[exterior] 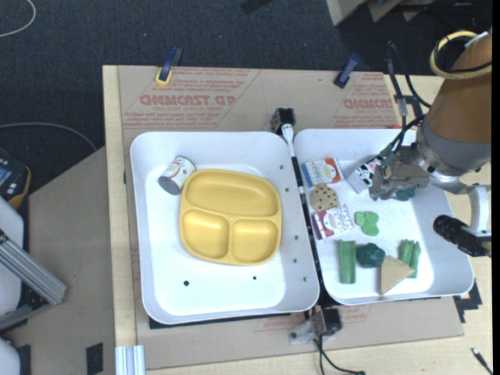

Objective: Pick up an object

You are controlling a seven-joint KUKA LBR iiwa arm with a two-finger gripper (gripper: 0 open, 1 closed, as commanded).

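Observation:
My gripper [385, 184] hangs low over the back part of the right bin [449, 283], reaching in from the right. Just left of it lies a small white-and-black object [361, 176], touching or nearly touching it. A bit of teal [404, 194] peeks out under the wrist. In front of the gripper lie a light green piece [367, 223], a green stick [346, 261], a dark green lump [371, 254], a tan wedge [394, 274] and a green leafy piece [409, 255]. Further left lie a red-and-white packet [323, 170], a spotted tan square [324, 198] and another packet [334, 221].
The left bin [148, 233] holds a yellow divided plate [230, 216] and a small tipped can [175, 174] at its back left. A black clamp [283, 120] sits between the bins at the back. The arm's grey body [461, 123] overhangs the right bin's back right corner.

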